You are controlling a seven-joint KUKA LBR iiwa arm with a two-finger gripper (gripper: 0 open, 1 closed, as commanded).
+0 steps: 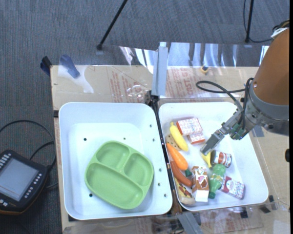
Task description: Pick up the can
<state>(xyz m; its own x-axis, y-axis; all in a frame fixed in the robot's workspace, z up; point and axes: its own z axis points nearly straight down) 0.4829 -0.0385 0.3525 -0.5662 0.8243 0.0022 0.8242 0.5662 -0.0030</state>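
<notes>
The can [221, 158] is small, with a red label and a silver end. It lies on its side in the right bin [254, 155], near the middle. My gripper [208, 146] reaches down from the right and hangs just up and left of the can, close to it. Nothing shows in its grasp. A yellow piece [206, 159] peeks out under the gripper tip, right beside the can.
Around the can lie a banana [178, 136], a carrot [176, 156], two red-and-white boxes [189, 126], a small carton [201, 183], a green bottle [216, 176] and a red packet [233, 187]. The left bin [73, 130] holds a green divided plate [119, 174].
</notes>
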